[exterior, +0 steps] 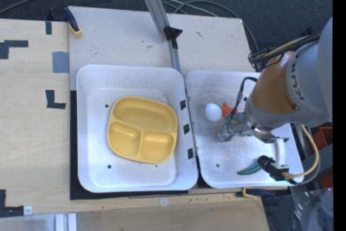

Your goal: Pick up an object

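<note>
I cannot tell how my gripper (226, 132) stands, low in the right bin (216, 170). A white egg (213, 112) lies just beside it, an orange piece (227, 111) near, a green object (250, 169) apart

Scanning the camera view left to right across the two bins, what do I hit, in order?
Yellow tray in the left bin → white ball in the right bin → gripper → green object.
</note>
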Controlling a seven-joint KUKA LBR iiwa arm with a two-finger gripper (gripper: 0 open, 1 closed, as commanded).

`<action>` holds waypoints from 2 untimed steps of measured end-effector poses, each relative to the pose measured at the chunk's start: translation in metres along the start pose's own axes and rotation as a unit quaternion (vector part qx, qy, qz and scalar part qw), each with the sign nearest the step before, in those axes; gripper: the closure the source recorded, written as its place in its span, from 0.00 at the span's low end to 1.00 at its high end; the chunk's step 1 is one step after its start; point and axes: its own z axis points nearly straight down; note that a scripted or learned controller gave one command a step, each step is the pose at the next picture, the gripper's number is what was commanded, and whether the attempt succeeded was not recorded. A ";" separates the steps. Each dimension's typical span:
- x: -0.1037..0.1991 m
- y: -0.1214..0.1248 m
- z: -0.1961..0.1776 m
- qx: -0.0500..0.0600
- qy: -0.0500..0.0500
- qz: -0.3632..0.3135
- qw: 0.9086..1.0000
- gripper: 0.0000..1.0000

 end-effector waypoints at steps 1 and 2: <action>0.002 0.002 -0.063 -0.005 -0.001 0.001 1.000 1.00; 0.007 0.001 -0.106 -0.004 -0.001 0.000 1.000 1.00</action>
